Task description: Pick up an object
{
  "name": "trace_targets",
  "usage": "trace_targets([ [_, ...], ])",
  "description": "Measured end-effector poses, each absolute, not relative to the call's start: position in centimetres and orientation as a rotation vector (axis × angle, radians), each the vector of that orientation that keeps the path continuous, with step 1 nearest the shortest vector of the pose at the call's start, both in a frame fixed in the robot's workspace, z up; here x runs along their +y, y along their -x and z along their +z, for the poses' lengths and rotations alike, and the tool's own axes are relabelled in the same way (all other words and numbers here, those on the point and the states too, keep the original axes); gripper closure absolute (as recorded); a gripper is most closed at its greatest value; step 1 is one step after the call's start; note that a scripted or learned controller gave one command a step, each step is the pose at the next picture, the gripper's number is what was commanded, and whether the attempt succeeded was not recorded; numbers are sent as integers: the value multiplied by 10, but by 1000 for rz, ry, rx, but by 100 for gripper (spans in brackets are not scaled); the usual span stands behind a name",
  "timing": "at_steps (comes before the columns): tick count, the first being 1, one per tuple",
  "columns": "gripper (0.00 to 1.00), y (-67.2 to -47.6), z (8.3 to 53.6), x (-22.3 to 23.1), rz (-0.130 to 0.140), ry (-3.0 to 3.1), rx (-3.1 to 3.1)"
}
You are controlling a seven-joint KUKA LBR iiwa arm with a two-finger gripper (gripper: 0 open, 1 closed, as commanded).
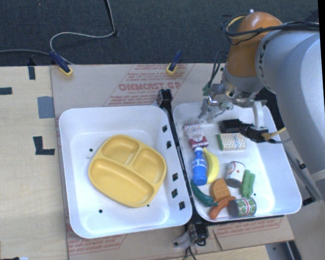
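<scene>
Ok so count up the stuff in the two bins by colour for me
Yellow: 2, the divided plate and the banana
Blue: 1, the bottle
Green: 2, the green stick and the dark green piece
Orange: 2, the orange block and the carrot
Mixed print: 4, the packet, the box, the two cans
Total: 11

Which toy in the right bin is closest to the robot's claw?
The red-and-white packet, just below the gripper; the other toys lie farther down the bin.

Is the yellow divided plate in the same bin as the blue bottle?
No, the yellow divided plate lies in the left bin, while the blue bottle lies in the right bin.
</scene>
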State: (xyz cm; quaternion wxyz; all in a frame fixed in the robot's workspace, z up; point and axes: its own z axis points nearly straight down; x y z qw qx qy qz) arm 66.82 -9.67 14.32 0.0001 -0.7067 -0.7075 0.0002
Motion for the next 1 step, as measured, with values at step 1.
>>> trace_targets([
  [1,100,-668,147,-95,0,2220,-2222],
])
